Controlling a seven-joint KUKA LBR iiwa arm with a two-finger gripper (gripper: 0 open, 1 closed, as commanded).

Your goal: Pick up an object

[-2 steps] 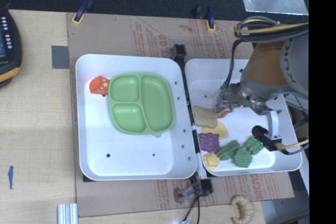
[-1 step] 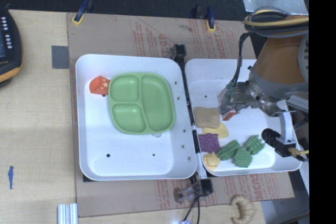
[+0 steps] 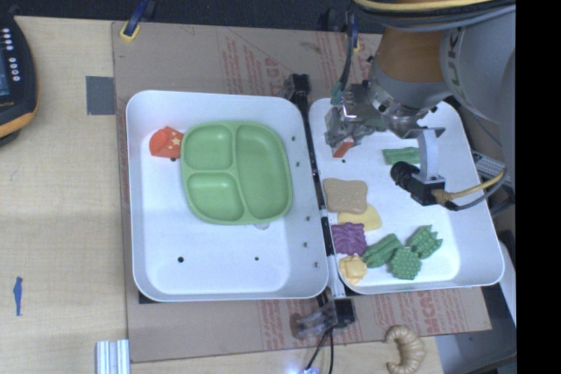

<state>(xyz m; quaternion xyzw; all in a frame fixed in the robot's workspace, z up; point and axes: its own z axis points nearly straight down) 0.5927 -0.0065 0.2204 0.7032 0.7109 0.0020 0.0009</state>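
**Hand low at the right bin's far corner, grasp unconfirmed**

You are at the grasp step. The hand [image 3: 344, 134] sits low over the far left corner of the right bin [image 3: 478, 263], touching or just above a small red-orange piece [image 3: 343, 150]. Whether it is open or closed you cannot tell. The arm [image 3: 429, 22] leans in from the right. Next, lift straight up and check the piece comes along

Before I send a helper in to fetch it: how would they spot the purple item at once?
Start at the right-hand white bin and go to its near left corner. The purple piece lies there, below the tan bread slice and left of the green pieces. Nothing else there is purple.
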